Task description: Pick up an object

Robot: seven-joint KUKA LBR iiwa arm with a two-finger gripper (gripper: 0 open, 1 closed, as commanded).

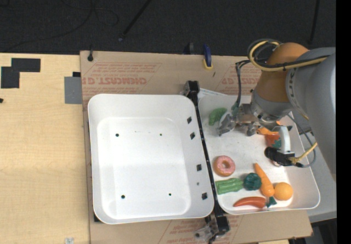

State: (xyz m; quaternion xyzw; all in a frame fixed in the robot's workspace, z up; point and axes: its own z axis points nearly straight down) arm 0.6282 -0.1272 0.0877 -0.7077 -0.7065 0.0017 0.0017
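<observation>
Your arm (299,81) comes in from the right over the right bin (312,196), and its hand (233,124) hangs low at that bin's far-left corner. You cannot tell whether the hand is open or closed. The nearest pick is the green leafy toy (217,115), lying just left of the hand, almost touching: small, soft-looking, its long axis slanting up to the right.

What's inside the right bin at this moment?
Right bin: green piece by the gripper, pink donut, green vegetable, teal piece, carrot, orange, red pepper. The arm covers the bin's upper right.
</observation>
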